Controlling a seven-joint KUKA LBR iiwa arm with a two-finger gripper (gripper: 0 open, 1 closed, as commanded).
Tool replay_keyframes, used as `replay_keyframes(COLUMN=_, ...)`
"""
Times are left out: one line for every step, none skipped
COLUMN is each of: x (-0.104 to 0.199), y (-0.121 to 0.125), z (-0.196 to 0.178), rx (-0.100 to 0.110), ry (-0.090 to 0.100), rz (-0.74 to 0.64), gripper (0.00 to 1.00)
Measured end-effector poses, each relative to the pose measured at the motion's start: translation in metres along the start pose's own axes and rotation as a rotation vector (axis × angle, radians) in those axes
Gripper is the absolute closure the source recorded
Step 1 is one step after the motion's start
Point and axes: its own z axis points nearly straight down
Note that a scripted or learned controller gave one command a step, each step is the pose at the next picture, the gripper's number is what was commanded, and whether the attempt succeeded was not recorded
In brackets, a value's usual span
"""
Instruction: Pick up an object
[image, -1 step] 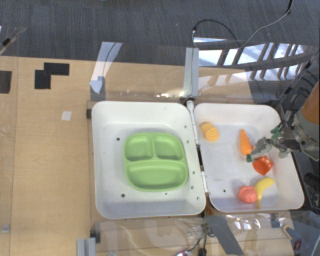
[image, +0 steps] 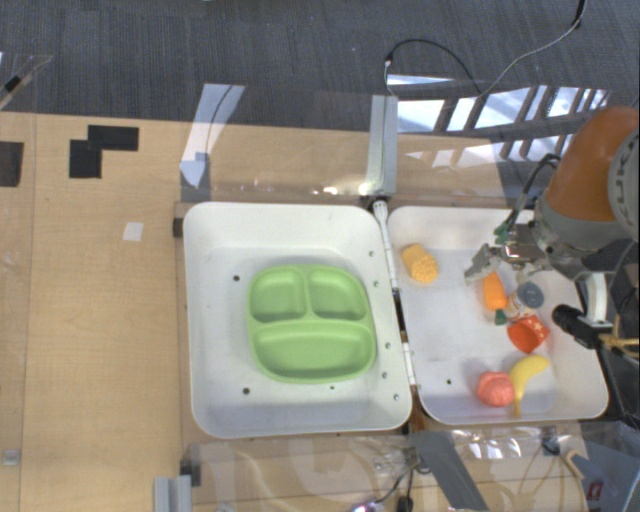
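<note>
Now the open pincer (image: 487, 268) hovers above the right bin's (image: 450, 395) toy carrot (image: 494, 292).

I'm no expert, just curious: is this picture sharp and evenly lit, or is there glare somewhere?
Camera view: mostly sharp and evenly lit; the green tray reads clearly with soft shadows. Bright reflections streak the clear panels behind the right bin, and the gripper area looks slightly soft.

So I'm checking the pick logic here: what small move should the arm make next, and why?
Probably a short drop straight down. The gripper hangs just above the carrot in the right bin, nothing shows between its fingers, and the blue piece and red pepper lie close beside.
</note>
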Motion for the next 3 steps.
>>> replay_keyframes(x=-0.015, y=0.011, z=0.054, rx=-0.004, ry=-0.001, rz=0.013, gripper=0.0)
replay_keyframes(x=-0.013, y=0.014, z=0.042, rx=-0.011, ry=0.001, rz=0.011, gripper=1.0)
replay_keyframes(x=0.076, y=0.019, z=-0.044, rx=0.001, ry=0.002, rz=-0.026, gripper=1.0)
